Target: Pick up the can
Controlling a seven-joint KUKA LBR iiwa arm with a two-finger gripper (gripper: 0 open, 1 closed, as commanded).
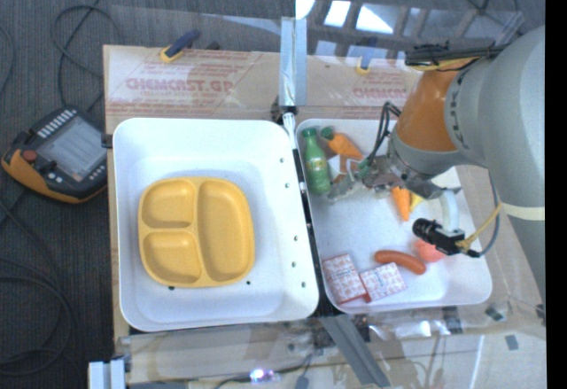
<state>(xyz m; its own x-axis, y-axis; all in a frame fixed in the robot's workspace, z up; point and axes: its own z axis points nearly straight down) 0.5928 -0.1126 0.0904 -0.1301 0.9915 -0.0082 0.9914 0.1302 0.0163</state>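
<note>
I see the jaws [347, 181] low in the right white bin [461, 290], touching the green cylindrical can [314, 163] on their left; I cannot tell their opening.

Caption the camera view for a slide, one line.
KUKA arm's gripper reaches into the right bin beside a green bottle; yellow divided plate sits in the left bin.

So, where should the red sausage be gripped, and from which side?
At its middle, probably, from straight above, closing across the narrow width: the sausage lies flat on the floor of the right bin, long and thin.
</note>
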